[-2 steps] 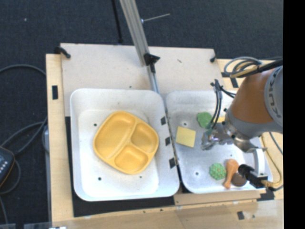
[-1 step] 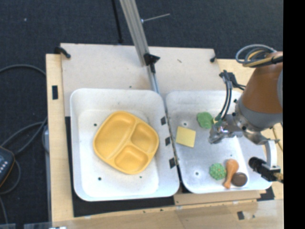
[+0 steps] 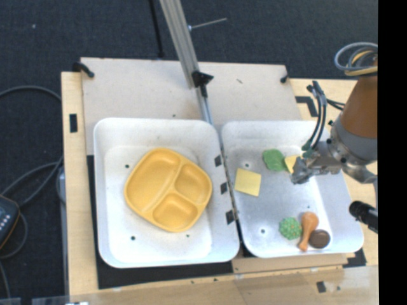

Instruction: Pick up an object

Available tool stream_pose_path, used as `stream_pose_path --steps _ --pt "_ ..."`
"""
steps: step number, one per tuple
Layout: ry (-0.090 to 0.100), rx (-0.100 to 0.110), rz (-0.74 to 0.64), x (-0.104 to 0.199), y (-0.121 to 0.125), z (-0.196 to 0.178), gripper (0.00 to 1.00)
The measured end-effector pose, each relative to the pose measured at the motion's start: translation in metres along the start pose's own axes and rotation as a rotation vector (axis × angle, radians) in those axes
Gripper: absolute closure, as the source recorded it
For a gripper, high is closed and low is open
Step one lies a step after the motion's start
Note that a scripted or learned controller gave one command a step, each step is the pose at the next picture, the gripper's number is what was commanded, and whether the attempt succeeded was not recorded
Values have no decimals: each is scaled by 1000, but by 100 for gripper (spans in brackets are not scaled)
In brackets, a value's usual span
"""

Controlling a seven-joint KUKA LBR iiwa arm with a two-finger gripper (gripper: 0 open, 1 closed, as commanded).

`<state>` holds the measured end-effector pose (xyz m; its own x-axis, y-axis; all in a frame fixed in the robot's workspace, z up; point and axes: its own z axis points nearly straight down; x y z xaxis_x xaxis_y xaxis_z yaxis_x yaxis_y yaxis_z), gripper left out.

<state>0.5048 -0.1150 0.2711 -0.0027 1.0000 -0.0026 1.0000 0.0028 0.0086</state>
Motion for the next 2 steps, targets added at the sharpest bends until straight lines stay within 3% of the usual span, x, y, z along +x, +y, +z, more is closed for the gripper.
stream_pose_path --steps 2 --pt "2 7 -3 81 61 10 100"
